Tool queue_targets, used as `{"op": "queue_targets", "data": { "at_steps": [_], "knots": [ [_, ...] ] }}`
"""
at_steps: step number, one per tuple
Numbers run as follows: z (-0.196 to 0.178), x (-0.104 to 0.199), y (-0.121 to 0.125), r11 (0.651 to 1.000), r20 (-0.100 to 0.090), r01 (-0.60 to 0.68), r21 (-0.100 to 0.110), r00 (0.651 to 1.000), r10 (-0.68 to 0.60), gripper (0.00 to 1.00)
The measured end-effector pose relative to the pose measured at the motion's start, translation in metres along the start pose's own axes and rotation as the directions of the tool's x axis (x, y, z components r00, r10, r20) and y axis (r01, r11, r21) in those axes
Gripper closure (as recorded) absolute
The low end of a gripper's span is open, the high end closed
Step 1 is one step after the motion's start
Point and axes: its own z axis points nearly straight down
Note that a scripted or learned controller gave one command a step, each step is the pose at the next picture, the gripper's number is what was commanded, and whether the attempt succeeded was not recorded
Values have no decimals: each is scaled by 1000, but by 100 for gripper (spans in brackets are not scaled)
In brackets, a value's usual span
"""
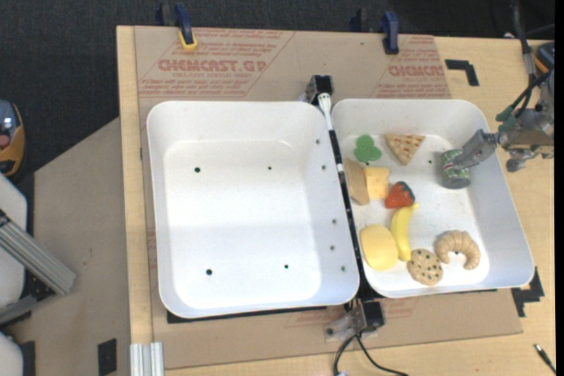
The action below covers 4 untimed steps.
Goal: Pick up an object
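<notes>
The right bin (493, 189) holds several toy foods. A green broccoli piece (367, 149) and a pizza slice (404, 146) lie near its far side. A cheese wedge (367, 183), a strawberry (401, 194) and a banana (402, 231) sit in the middle. A yellow lemon (380, 247), a cookie (425, 266) and a croissant (458, 247) lie along the near side. My gripper (455, 171) reaches in from the right and hangs low over the bin floor, right of the pizza slice and apart from every item.
The left bin (167, 189) lies beside the right one, with a black divider strip (335, 163) between them. Both rest on a cardboard sheet (264, 57) held by blue clamps (184, 24) at the back.
</notes>
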Motion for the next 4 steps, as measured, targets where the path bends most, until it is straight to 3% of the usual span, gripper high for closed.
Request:
{"op": "queue_targets", "data": {
  "at_steps": [1,2,3,4],
  "knots": [
    [106,104,1,1000,-6,9,11,1000,-9,0],
    [175,59,32,1000,0,-3,6,1000,3,0],
    [159,61,33,1000,0,-1,-3,1000,1,100],
    [96,106,21,1000,-1,5,-4,1000,-5,100]
  ]
}}
